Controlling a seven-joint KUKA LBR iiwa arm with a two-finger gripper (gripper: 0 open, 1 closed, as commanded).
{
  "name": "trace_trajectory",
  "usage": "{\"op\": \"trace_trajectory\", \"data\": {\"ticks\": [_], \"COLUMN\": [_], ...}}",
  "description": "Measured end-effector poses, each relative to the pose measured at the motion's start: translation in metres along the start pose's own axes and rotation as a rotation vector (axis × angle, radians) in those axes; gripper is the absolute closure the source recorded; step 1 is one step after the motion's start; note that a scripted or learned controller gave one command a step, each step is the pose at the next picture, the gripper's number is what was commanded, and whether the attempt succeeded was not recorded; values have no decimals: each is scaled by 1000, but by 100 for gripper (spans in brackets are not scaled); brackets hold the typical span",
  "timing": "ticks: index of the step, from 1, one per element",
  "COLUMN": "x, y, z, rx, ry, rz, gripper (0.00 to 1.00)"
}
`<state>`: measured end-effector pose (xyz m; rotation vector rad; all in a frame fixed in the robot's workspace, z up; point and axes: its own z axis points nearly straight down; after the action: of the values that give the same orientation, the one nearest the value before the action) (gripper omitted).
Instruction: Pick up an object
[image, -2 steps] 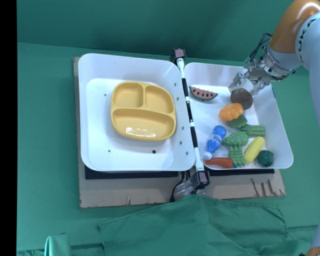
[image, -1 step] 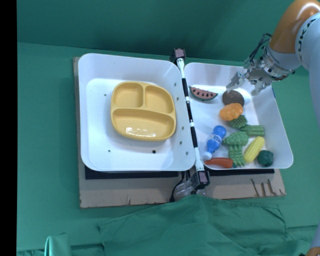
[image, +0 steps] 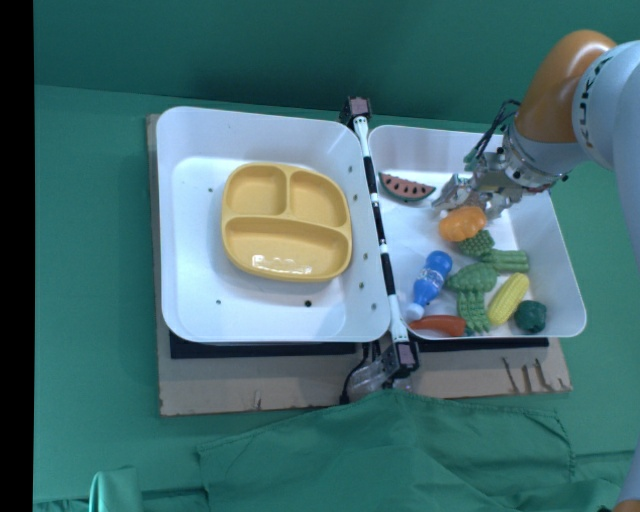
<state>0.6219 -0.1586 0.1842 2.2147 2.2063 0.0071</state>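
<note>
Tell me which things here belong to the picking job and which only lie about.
For the job:
- grey robot hand
- round orange toy fruit directly under the hand
- white right bin holding the toys

Lying about:
- yellow divided plastic plate
- white left bin
- red watermelon slice toy
- yellow toy corn cob

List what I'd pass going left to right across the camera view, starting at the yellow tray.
yellow divided tray → watermelon slice → blue bottle → orange fruit → corn cob → dark green vegetable. The gripper hangs just above the orange fruit.
</note>
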Motion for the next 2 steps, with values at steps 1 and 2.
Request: {"op": "trace_trajectory", "data": {"ticks": [1, 2], "x": [-29, -28], "y": [56, 54], "z": [2, 1], "rx": [1, 2], "ry": [4, 4], "rz": [-3, -1], "gripper": [0, 0]}}
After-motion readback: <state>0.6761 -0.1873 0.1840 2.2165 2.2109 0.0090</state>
